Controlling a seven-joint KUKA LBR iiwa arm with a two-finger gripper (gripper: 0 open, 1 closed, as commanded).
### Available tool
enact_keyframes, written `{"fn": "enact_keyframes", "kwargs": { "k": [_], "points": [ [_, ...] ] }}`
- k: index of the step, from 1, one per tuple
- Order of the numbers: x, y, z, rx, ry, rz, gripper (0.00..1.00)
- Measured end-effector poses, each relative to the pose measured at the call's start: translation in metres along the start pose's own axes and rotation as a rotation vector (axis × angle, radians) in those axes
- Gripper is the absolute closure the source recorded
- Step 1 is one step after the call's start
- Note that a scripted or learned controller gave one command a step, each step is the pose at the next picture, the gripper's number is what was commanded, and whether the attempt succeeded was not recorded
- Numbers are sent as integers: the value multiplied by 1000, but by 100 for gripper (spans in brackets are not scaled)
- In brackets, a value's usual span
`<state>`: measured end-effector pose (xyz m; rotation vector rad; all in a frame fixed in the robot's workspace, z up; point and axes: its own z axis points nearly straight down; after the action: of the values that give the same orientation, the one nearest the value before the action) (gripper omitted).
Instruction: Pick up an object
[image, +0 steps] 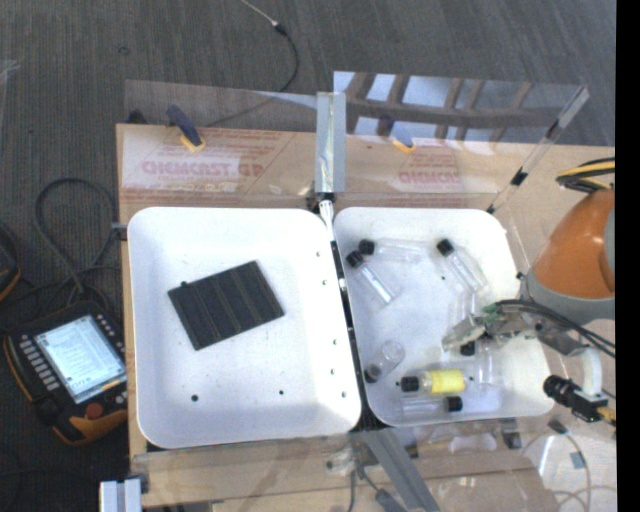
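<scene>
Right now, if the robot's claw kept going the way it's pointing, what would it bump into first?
The gripper points left, low over the right bin. Going straight on, it would probably first meet the clear vial lying near the bin's middle, though depth is hard to judge from this slanted view.

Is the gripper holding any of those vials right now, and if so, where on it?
It cannot be told. The gripper is low over the clear vials in the right bin, but it is too small and blurred to show anything clamped.

2 bins (150, 240), 1 black mat (225, 304), ~7 vials (372, 280)
</scene>
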<state>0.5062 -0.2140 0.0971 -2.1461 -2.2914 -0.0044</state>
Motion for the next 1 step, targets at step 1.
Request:
{"fn": "enact_keyframes", "kwargs": {
  "k": [1],
  "points": [
    [0, -1, -7, 3, 1, 1, 100]
  ]
}}
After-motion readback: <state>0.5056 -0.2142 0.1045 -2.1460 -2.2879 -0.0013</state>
